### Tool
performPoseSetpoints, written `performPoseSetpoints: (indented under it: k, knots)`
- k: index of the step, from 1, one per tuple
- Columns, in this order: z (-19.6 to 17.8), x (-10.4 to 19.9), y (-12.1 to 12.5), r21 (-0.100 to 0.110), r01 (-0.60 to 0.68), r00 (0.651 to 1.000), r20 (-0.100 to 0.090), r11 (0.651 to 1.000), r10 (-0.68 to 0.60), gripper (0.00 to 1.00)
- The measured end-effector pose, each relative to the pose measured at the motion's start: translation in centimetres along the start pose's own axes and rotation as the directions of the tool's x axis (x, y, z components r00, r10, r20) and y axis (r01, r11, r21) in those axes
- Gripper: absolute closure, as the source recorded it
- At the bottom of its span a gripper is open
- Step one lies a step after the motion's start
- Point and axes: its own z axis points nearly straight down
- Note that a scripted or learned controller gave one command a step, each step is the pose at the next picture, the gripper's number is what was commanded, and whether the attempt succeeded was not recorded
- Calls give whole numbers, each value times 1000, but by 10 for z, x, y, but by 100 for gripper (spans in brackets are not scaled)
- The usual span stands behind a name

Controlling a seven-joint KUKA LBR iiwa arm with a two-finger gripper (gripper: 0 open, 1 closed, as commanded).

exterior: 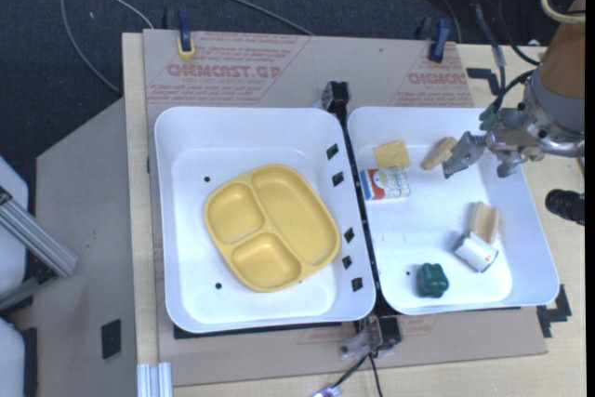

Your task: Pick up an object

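Left bin (177,200): yellow tray (271,226), three compartments, at centre. Right bin (521,284): yellow block (391,153) above red-white-blue packet (386,185) upper left, tan piece (437,153) beside gripper (469,158), white-tan cylinder (477,240) right, green lump (430,280) at bottom.

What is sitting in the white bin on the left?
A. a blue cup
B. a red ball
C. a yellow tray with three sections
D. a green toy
C, because the yellow tray with three sections lies in the left bin, while the small green thing sits in the right bin.
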Motion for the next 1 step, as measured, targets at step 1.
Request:
performPoseSetpoints:
  k: [1]
  knots:
    - [-5,0,2,-10,2,1000,2,1000,-2,0]
